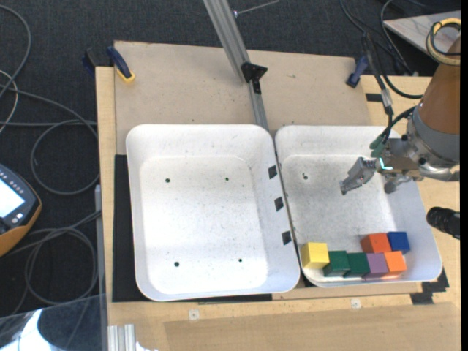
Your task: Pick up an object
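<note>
- I read the tool (356,178) as hanging over the middle of the right bin (322,146), up-frame of the blocks and well apart from them; I see nothing between its prongs.
- Whether the tool is apart or together I cannot tell; the tip is a small grey shape against the white floor.
- The things to pick sit packed along the right bin's near wall: yellow block (316,254), two green blocks (348,263), purple block (377,264), two orange blocks (387,252), blue block (398,240).
- Risk: the blocks touch one another, so I judge there is little gap for a prong to enter; a descent could land on top of a block or shove the row.
- Risk: the row lies against the near wall, so a prong coming down on that side could strike the rim.
- Risk: the yellow block, at the row's end nearest the left bin (197,210), looks the freest; picking a middle one could drag neighbours.
- Hard to make out: the tool's height above the bin floor, and the arm (442,115), cut off at the frame edge.
- The block edges blur together, so my count is uncertain.
</note>
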`<state>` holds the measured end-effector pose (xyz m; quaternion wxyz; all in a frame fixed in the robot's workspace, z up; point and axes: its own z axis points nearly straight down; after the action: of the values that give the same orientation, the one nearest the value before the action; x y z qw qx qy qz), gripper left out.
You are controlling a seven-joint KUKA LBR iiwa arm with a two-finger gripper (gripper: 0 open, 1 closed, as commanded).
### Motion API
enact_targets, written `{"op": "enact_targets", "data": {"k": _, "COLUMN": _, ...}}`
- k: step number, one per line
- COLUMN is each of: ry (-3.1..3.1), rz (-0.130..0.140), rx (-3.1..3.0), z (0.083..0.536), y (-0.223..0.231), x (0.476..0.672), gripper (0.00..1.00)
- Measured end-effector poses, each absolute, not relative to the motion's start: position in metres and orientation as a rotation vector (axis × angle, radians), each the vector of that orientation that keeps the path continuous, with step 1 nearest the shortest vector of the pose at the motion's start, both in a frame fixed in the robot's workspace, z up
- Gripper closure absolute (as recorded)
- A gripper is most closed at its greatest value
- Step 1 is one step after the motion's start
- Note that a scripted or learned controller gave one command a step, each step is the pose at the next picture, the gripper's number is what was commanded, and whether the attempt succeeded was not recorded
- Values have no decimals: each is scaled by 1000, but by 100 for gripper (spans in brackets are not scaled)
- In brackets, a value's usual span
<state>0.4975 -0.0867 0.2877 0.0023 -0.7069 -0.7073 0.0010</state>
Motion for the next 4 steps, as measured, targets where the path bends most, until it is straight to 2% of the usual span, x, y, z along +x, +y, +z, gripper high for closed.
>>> {"op": "enact_targets", "data": {"k": 1, "ry": -2221, "rz": -1, "rx": -2221, "z": 289, "y": -87, "x": 498, "gripper": 0}}
{"op": "enact_targets", "data": {"k": 4, "ry": -2216, "rz": 5, "rx": -2217, "z": 158, "y": -88, "x": 494, "gripper": 0}}
